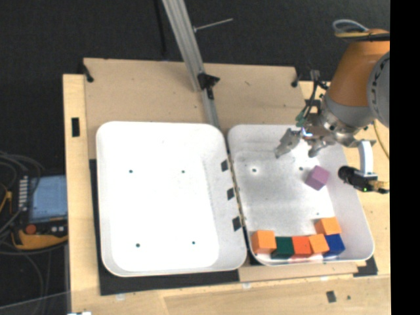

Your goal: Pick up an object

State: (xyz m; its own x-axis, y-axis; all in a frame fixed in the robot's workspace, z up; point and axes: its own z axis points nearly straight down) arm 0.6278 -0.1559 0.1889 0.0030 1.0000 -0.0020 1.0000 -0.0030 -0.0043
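in the camera view, the gripper (302, 143) hangs over the far part of the right bin (275, 195), its two fingers spread apart with nothing between them. a purple block (318, 177) lies just below and to the right of it, apart from the fingers. orange, green and blue blocks (298, 243) crowd the bin's near edge. the left bin (164, 195) sits beside it.

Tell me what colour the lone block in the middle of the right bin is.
Purple. The lone block lies apart from the others in the right bin, clearest in the camera view.
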